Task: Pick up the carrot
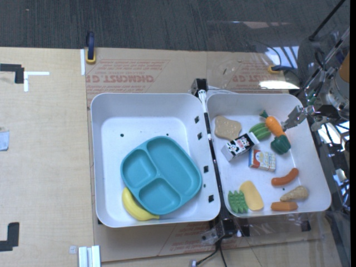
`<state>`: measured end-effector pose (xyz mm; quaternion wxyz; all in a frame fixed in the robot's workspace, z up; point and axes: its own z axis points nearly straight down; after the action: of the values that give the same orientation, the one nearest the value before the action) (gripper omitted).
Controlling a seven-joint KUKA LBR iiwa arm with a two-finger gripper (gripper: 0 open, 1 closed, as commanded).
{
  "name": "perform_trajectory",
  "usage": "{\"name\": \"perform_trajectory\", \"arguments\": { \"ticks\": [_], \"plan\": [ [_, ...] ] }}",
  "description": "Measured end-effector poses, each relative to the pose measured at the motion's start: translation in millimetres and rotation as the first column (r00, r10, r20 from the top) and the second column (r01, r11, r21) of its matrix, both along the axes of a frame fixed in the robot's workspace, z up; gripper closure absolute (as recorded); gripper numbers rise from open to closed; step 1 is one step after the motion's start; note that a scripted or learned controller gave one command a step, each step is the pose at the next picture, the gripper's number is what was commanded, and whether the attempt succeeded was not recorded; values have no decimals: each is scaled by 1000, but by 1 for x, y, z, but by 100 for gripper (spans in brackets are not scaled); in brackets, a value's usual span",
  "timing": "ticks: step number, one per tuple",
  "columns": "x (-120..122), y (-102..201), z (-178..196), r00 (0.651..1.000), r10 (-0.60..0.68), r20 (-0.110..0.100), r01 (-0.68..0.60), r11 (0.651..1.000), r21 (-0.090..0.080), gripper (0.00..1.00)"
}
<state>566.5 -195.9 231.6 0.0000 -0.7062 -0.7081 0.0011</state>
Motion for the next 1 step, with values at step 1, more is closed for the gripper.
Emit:
{"name": "perform_trajectory", "arguments": {
  "ticks": [1],
  "plan": [
    [64, -21, -106, 993, -114, -1, 114, 993, 6, 0]
  ]
}}
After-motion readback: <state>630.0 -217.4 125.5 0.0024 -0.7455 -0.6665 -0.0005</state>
